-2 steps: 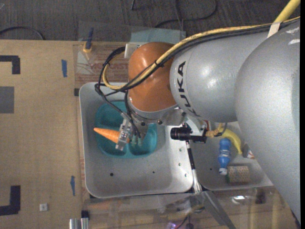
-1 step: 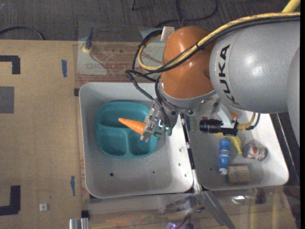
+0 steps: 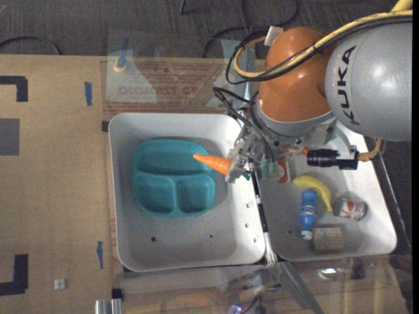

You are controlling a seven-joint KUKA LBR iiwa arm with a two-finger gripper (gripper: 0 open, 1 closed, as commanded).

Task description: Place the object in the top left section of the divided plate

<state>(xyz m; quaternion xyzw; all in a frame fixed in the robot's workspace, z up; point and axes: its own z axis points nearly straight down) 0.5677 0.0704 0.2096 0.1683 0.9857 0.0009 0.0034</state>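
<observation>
I've got the orange plastic carrot [image 3: 213,163] pinched by its thick end in my two-finger claw [image 3: 237,167], pointed tip leading left, hanging over the right edge of the teal divided plastic plate [image 3: 147,198] in the left white bin [image 3: 190,250]. Here's the worry: the grip looks like it sits right at the butt, so the long tip could swing or droop as I travel, and if it sags it may catch the raised ridge between sections. Let go from here and it lands in the wrong place, likely across the plate's right rim or rolling into a near section; the tapered shape will want to roll. Room is good to the left: open bin floor around the plate, nothing standing in the way, and the bin's wall well beyond the plate. Tight side is behind me, where the shared bin walls and the right white bin [image 3: 383,231] with its yellow banana [image 3: 314,188], blue bottle [image 3: 308,209] and red can [image 3: 349,208] sit close under my wrist.
</observation>
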